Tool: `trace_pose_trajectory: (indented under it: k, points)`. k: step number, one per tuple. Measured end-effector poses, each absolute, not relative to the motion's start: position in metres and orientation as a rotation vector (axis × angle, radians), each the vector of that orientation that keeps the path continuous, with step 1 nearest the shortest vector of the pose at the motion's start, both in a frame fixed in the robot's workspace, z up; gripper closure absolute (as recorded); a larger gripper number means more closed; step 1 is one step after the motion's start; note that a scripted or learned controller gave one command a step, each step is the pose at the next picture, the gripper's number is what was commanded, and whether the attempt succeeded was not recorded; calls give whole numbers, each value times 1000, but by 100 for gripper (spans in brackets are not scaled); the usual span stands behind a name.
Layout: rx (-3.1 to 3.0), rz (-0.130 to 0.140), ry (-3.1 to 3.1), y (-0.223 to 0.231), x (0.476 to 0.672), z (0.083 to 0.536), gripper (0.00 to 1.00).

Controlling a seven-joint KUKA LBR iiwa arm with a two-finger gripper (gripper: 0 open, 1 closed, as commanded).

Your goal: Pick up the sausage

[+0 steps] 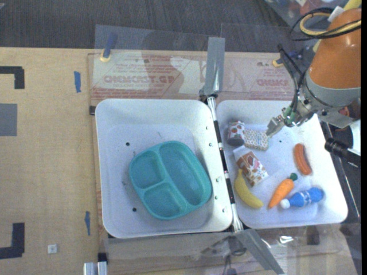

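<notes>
The sausage lies clear above the carrot; end effector grip unclear, near a box.

a: right bin contents?
b: sausage near the right wall, lying free. carrot below it, touching a blue-and-white bottle. banana at lower left, two small cartons above it.
a: gripper?
b: over the upper part of that bin, well apart from the sausage.
a: left bin?
b: one teal divided tray.
</notes>
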State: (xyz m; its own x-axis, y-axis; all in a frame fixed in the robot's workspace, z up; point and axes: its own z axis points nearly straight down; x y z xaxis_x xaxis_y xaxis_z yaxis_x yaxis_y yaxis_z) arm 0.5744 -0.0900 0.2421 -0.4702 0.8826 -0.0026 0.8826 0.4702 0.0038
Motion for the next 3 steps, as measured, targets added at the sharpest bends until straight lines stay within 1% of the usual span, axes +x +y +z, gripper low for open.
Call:
trace_pose_trajectory:
  k: [1,2,3]
  points:
    - [2041,2,2382,-128,526,305,100]
    - [1797,3,2570,-37,587,320,100]
    - [1912,2,2486,-108,650,366,100]
